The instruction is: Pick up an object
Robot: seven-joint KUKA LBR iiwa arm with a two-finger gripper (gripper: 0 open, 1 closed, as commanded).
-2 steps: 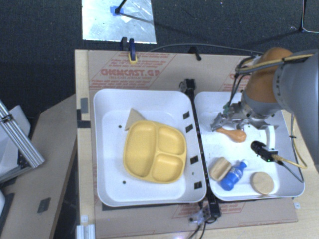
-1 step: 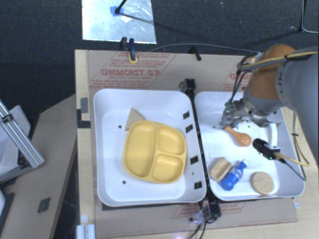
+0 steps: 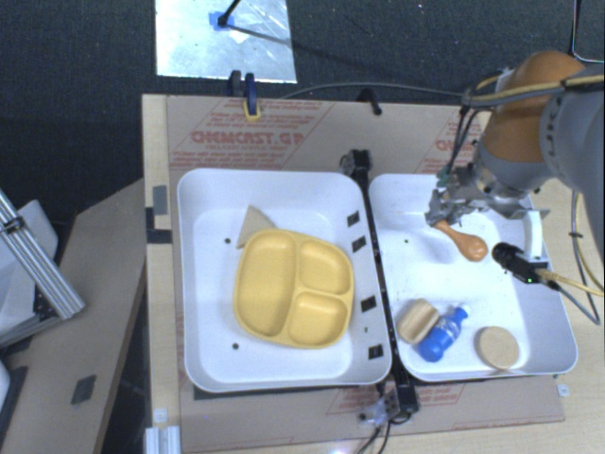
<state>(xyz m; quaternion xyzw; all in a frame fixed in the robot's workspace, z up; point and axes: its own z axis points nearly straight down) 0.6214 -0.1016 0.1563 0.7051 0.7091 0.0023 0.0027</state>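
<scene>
We see tool low in right shallow white bin, near its back wall; whether it is apart or together we cannot tell. Small orange-brown wooden piece with rounded end lies just beside tool, toward bin front. Farther forward we note tan block, blue plastic bottle touching it, round tan disc near front right corner. In left white bin we see yellow three-compartment plastic plate with tan triangular wedge behind it. Both bins sit on worktop.
</scene>
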